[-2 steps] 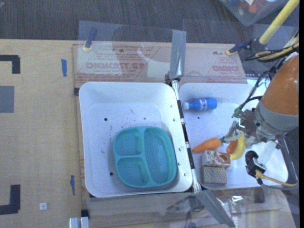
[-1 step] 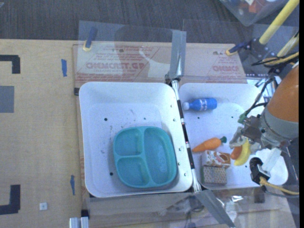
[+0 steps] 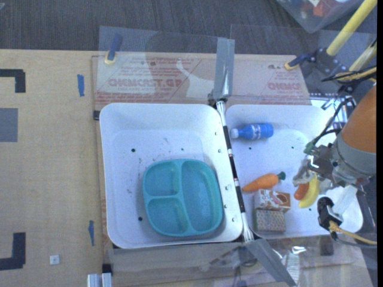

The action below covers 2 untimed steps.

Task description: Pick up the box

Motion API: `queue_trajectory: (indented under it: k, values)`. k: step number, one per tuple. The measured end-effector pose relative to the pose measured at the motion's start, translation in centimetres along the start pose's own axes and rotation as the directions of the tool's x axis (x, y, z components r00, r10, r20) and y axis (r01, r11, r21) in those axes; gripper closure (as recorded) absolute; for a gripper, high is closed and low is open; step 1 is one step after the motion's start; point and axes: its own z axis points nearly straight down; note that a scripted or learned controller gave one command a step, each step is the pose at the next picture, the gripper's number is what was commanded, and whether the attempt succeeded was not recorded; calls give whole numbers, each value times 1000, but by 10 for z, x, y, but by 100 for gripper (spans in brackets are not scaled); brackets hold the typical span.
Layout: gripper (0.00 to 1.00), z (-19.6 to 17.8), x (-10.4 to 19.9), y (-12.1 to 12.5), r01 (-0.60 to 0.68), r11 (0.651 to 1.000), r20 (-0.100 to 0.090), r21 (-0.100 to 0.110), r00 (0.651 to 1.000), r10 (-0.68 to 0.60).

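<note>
1. My claw (image 3: 309,173) hangs over the right white bin (image 3: 281,145), near its right wall; whether it is open or closed I cannot tell.
2. Small brown-and-white cardboard box (image 3: 272,210) sits at that bin's near edge, by the divider.
3. Orange plastic carrot (image 3: 263,182) lies just behind the box; yellow banana (image 3: 309,194) sits below my claw.
4. Blue plastic bottle (image 3: 253,131) lies near the far edge.
5. Teal divided tray (image 3: 181,197) occupies the left white bin (image 3: 161,124).
</note>
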Motion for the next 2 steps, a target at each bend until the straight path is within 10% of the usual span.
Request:
queue_trajectory:
  k: [2]
  values:
    - [100, 1, 2, -1, 146, 989, -1, 2, 989, -146]
